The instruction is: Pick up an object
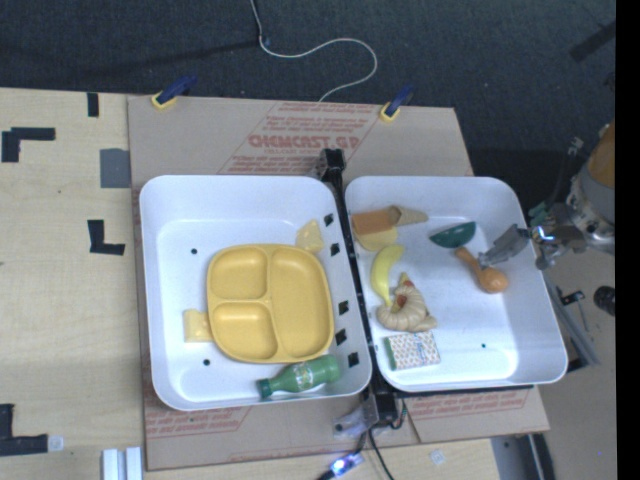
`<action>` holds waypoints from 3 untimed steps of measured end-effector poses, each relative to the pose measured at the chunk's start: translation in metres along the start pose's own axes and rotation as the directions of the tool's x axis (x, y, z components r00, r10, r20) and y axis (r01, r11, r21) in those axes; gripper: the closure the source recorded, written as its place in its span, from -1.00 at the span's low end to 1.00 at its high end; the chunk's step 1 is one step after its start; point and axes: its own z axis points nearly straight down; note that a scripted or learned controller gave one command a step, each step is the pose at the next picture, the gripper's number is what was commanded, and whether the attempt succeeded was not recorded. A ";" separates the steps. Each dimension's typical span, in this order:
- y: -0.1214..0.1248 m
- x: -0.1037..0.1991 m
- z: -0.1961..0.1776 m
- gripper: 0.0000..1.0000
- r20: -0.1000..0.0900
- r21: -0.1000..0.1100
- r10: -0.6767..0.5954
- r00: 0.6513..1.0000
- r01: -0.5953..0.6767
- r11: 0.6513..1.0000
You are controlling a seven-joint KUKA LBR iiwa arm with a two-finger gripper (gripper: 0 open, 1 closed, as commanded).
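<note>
In the right bin [540,353], a teal-headed spoon with an orange handle [470,253] lies near the right wall. The end effector [505,248] hangs right at its handle end; whether it is open or closed cannot be told. A banana [385,271] lies further left.

Two white bins [160,268] [520,298]. One yellow divided plate [268,301]. One green bottle [300,376]. One banana [386,270]. One teal-headed spoon [468,248]. One patterned packet [412,349].
</note>
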 end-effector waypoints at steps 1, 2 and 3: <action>0.003 0.000 -0.007 -1.00 0.004 -0.012 -0.003 1.000 0.003 1.000; 0.002 0.007 0.039 -1.00 0.002 -0.008 -0.004 1.000 0.004 1.000; 0.000 0.011 0.103 -1.00 0.001 -0.006 -0.004 1.000 0.004 1.000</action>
